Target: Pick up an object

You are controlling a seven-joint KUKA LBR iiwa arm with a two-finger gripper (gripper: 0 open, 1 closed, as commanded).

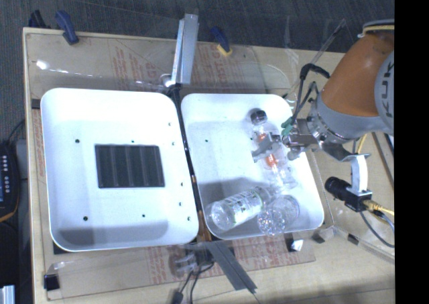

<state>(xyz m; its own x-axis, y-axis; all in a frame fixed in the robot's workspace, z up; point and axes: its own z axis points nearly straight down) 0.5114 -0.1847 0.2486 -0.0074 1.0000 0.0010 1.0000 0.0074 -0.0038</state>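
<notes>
Two shallow white bins sit side by side on a brown bench (40, 54). The left bin (67, 115) has a dark ribbed panel (129, 166) lying flat near its middle. The right bin (214, 121) holds several clear plastic bottles. One bottle with a pale label (236, 207) lies on its side near the front of the bin, and a crumpled clear cup or bottle (278, 214) rests just beside it on the right, close to the near right corner. Another clear bottle with a dark cap (263, 136) and an orange mark lies toward the far right part of the bin, pointing roughly front to back.

The arm (358, 88), grey with an orange band, reaches in from the right and hangs over the right rim of that bin. Its gripper (287, 136) sits low, right next to the capped bottle. Whether the claw is spread or closed cannot be told, nor whether it has hold of anything.

Blue clamps (66, 27) grip the far edge of the bench, and a metal bar (184, 47) stands between the bins at the far side.
</notes>
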